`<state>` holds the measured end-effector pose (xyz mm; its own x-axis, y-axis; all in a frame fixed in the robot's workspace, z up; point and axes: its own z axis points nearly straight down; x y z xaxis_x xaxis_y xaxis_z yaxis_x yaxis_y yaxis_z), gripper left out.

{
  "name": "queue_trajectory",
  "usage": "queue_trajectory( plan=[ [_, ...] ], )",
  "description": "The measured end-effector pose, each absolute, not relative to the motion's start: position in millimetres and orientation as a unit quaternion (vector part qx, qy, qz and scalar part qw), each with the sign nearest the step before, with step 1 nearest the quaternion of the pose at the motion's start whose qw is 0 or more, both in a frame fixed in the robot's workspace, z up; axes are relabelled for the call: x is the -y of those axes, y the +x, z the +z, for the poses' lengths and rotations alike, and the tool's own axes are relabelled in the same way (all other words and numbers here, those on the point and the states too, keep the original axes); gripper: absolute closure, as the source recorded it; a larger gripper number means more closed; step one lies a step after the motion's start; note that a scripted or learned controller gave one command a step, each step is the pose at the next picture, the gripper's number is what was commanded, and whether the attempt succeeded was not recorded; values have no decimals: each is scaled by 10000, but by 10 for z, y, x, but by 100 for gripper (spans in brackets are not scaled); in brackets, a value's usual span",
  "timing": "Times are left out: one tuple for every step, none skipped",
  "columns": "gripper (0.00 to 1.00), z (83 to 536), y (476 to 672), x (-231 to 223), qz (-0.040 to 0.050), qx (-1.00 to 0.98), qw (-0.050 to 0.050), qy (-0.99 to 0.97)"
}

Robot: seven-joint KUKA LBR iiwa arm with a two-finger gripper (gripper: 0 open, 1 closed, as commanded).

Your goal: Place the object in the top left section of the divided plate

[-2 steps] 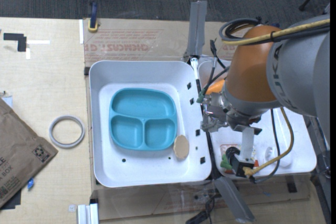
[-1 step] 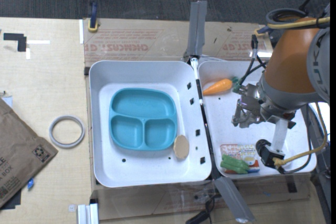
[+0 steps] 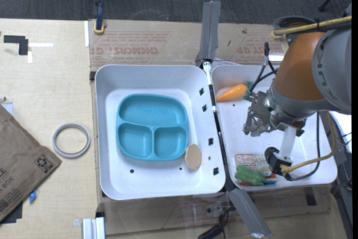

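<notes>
Turquoise plastic formed the divided plate [image 3: 152, 134], which sat in the left white bin [image 3: 106, 137] with one long section along its far side and two smaller sections along its near side. All three sections held nothing. A tan, oval object [image 3: 193, 157] lay on the bin floor, touching or just beside the plate's near right corner, outside the rim.

In the right white bin [image 3: 319, 179], an orange carrot-shaped item [image 3: 231, 92] lay near the far left corner, close to the dividing wall between the bins. A flat printed packet [image 3: 251, 162] and a green item [image 3: 249, 176] rested together at the near left side of that bin.

Reaching in from the right, the grey arm with its orange band [image 3: 299, 73] was positioned over the right bin. The gripper [image 3: 255, 123] hung above the bin floor between the carrot-shaped item and the packet, apart from both. Whether its fingers were spread or closed could not be told from this angle, and no item was seen between them.

On the bench left of the bins lay a grey ring [image 3: 71, 139] and a brown cardboard box [image 3: 19, 168].
</notes>
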<state>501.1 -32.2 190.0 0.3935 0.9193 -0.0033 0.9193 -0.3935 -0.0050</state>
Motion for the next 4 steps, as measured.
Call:
queue_trajectory(
  plan=[
    [100,2174,4774,401,19,4825,1,-8759],
    [100,1902,4871,-95,28,5568,13,-8307],
    [100,2271,4777,302,18,4814,-3,-8765],
    [100,2631,4780,335,19,3692,-4,-9293]
  ],
)
